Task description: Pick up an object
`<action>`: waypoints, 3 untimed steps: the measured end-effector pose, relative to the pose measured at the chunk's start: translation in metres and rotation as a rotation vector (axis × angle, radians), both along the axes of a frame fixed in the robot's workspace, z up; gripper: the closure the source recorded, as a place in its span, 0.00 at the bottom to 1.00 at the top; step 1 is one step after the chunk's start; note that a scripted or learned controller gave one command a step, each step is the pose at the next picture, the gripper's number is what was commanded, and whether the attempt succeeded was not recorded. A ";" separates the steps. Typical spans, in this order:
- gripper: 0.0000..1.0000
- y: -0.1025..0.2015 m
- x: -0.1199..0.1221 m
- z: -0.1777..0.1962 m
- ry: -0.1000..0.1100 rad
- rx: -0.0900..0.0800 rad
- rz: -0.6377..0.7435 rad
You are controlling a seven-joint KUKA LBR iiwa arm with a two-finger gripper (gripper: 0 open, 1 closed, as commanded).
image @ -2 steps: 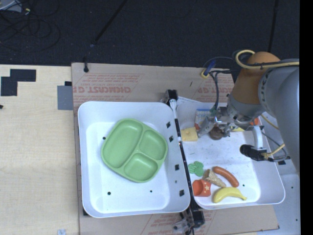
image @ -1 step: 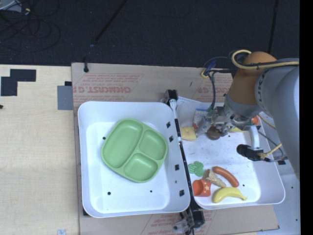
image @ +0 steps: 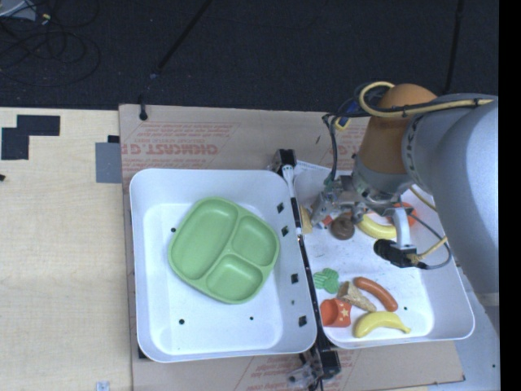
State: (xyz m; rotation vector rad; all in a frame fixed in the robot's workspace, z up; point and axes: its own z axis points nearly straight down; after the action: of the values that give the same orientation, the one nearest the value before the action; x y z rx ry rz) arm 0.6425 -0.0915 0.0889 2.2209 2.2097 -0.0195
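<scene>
The grey arm's gripper (image: 340, 215) is low in the right white bin (image: 456, 316) near its ten o'clock corner; whether its fingers are parted I cannot tell. At six o'clock lie a yellow plastic banana (image: 379, 323), red sausage (image: 375, 292) and red tomato-like piece (image: 334, 312). A green divided plate (image: 224, 249) sits in the left bin (image: 155, 316).

You are seeing the gripper (image: 338, 215) reaching into the right bin (image: 456, 320) near a banana (image: 376, 226), green plate (image: 225, 249) lying left
</scene>
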 end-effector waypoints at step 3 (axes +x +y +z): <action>0.00 -0.028 -0.022 0.009 0.002 0.018 0.000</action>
State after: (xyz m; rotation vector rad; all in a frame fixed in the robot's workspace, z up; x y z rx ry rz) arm 0.6207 -0.1198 0.0977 2.2305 2.2199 -0.0017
